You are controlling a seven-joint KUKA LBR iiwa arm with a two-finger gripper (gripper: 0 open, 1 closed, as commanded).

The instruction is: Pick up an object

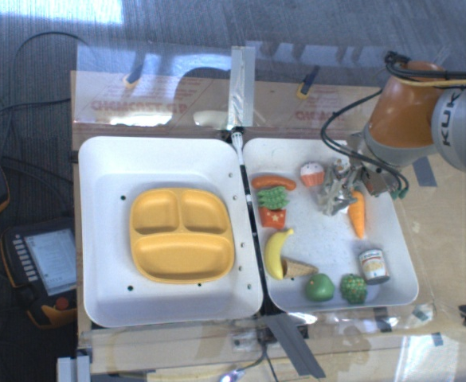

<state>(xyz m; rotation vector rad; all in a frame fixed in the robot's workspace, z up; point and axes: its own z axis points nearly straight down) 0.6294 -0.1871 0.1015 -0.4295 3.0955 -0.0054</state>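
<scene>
Carrot (358, 214), orange, lies in right bin (404, 249) near its far right side, just beside the gripper (335, 197). Gripper low over bin floor, left of carrot; open or closed, cannot tell. Nothing visibly held. Around it: small red-and-white piece (312, 173) to its upper left, sausage (273, 183) and strawberry-like toy (273, 208) further left. Nearer edge: banana (275, 253), wedge (299, 268), green apple (320, 287), broccoli (354, 288), small can (372, 264). Left bin (105, 213) bears a yellow divided plate (182, 234).
</scene>
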